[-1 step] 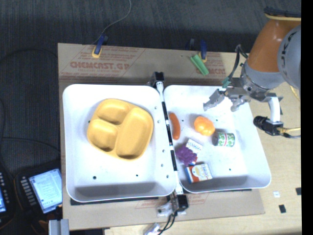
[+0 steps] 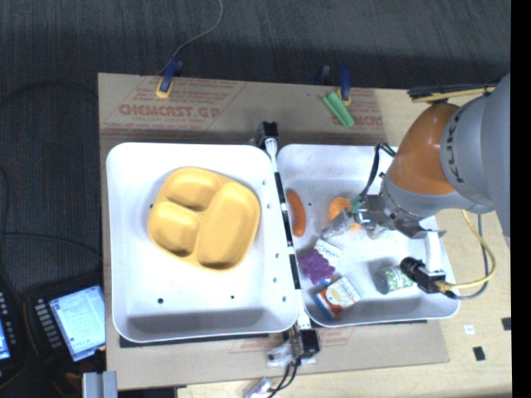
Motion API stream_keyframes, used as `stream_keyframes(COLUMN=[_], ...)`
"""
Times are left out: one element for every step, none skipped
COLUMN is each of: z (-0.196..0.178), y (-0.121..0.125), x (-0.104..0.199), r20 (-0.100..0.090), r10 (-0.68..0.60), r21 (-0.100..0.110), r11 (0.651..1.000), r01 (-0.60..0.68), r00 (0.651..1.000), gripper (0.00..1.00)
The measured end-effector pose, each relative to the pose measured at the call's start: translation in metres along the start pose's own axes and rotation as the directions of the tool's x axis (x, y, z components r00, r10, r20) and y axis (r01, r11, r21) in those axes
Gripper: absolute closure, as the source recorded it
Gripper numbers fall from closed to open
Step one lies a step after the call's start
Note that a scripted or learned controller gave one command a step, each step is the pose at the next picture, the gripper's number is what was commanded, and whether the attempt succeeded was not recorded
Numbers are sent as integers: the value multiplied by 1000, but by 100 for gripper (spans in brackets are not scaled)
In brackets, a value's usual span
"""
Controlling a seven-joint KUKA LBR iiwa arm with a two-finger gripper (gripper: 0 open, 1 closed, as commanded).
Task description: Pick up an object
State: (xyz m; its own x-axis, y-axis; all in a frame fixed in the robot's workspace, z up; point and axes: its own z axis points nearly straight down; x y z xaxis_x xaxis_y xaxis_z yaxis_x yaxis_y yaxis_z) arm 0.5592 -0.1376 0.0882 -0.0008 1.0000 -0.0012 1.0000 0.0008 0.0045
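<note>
Clutter (image 2: 325,265) beside hand (image 2: 355,216)

A small orange object (image 2: 340,208) is seen lying in the right bin (image 2: 328,160), just beside a white packet (image 2: 329,248).

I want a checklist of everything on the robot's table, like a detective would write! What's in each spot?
Surface: brown board bearing two white bins, left bin and right bin.
Job's things: in the right bin, an orange piece by the divider, a purple lump, a small carton, a green-labelled can.
Clutter: big yellow tray in the left bin.
Grippers: gripper low in the right bin beside a second orange piece; grasp not readable.
Cables: yellow cable at the right; thin wire above.
Surroundings: blue clamps, green clip, lit screen.
</note>
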Motion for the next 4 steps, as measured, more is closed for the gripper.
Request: stream_keyframes(z=[-11,-11,-1,-1], y=[2,2,-54,-70], x=[-1,-1,36,35], r20=[2,2,5,4], r10=[1,1,3,1], r21=[-6,-5,-11,-15], r11=[1000,1000,1000,1000], r01=[-1,-1,-2,-1], r00=[1000,1000,1000,1000], gripper=[100,0,0,0])
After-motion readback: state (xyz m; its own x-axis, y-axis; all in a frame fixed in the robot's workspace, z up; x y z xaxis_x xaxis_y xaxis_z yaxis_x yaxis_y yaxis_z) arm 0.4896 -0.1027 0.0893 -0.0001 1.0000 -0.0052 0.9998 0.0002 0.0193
